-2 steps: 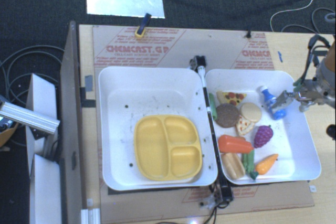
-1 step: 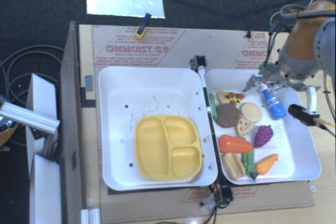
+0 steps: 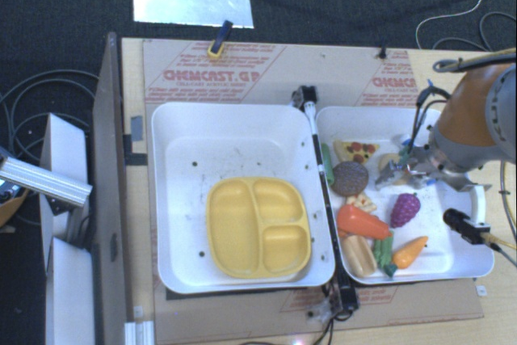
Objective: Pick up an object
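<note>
Two shallow white bins sit side by side: the left bin [image 3: 174,198] holds one yellow divided plate [image 3: 258,226], and the right bin [image 3: 472,258] holds the toy food. Counted there: one pizza slice [image 3: 357,150], one brown round patty [image 3: 350,178], one purple grape bunch [image 3: 405,208], two carrots (a large one [image 3: 362,221], a smaller one [image 3: 409,251]), one green bean pod [image 3: 384,249].

The arm [image 3: 483,113] is cut off by the frame's edge at 3 o'clock; its base lies outside the frame. The pincer [image 3: 397,172] is small and blurred, and its state cannot be determined. The pale item [image 3: 389,161] just at 12 o'clock of the pincer is partly covered by it; identity cannot be told. The green item [image 3: 326,161] along the right bin's wall [image 3: 321,141] at 9 o'clock is partly hidden by the dark round item [image 3: 350,178]. The cable [image 3: 452,12] at 1 o'clock leaves the frame.
</note>
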### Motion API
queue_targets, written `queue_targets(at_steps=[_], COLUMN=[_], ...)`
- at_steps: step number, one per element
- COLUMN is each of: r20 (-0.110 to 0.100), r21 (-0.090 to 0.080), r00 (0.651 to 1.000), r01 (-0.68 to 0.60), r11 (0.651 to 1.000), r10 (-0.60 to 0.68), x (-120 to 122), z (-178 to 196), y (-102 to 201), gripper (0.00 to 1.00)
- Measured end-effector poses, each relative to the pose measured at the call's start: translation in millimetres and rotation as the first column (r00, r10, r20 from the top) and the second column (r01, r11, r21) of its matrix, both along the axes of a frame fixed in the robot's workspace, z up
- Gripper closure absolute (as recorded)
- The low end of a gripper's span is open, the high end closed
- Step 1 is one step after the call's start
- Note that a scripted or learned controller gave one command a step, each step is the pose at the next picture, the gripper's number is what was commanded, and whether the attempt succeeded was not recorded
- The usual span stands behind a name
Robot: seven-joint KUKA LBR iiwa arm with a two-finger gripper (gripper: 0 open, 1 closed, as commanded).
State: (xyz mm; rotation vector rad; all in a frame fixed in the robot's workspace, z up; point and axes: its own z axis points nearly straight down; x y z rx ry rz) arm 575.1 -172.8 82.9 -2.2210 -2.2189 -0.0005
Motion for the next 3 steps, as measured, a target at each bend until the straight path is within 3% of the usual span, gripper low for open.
queue_targets(at_steps=[1,2,3], r20=[-0.002,0.006,0.018], r21=[-0.001,-0.003,-0.002], r00=[1.0,1.0,1.0], r01=[-0.002,-0.004,-0.015], r11=[1.0,1.0,1.0], r10=[0.002,0.004,0.015], x=[-46.1,-42.3,32.9], z=[1.0,12.6,127.3], y=[13.0,12.2,88.6], gripper=[0.0,1.0,1.0])
